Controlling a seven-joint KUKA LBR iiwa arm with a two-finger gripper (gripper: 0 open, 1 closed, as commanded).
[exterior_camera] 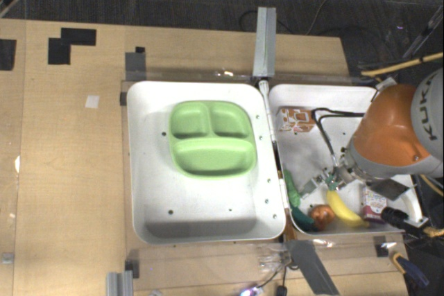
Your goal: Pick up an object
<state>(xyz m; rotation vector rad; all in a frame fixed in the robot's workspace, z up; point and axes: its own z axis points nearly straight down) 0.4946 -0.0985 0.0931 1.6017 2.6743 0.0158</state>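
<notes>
Arm: the grey arm with its orange band (388,132) is seen reaching in from the right, lowered over the near part of the right-hand shallow white bin (305,149).

Gripper: the two-finger gripper (333,178) is placed low among the clutter, just above the upper end of the curved yellow banana (345,208). Whether it is open or closed cannot be told, as the tip is small and partly masked by the wrist. Nothing can be confirmed as held.

Task's thing: no single object is named. The nearest candidate is judged to be the banana, lying at the bin's near edge, with a small round reddish-brown fruit (321,215) touching or just beside its left end.

Neighbours: a dark green-teal object (297,208) is pressed against the bin's left wall; a printed white packet (373,203) lies right of the banana; a brown-and-white patterned card (296,119) lies at the far end, well apart.

Left bin: a pale green three-compartment plastic tray (211,137) is set in the left-hand white bin (149,149), away from the action.

Risk, crowding: two items could be nipped together, or one knocked aside, because they are packed closely.

Risk, shape: the banana could be squeezed out sideways if gripped near its tapered end.

Risk, wall: a finger could be fouled on the near rim, as the targets lie close to it.

Risk, cable: the black cable (333,114) looping through the bin could be snagged.
</notes>
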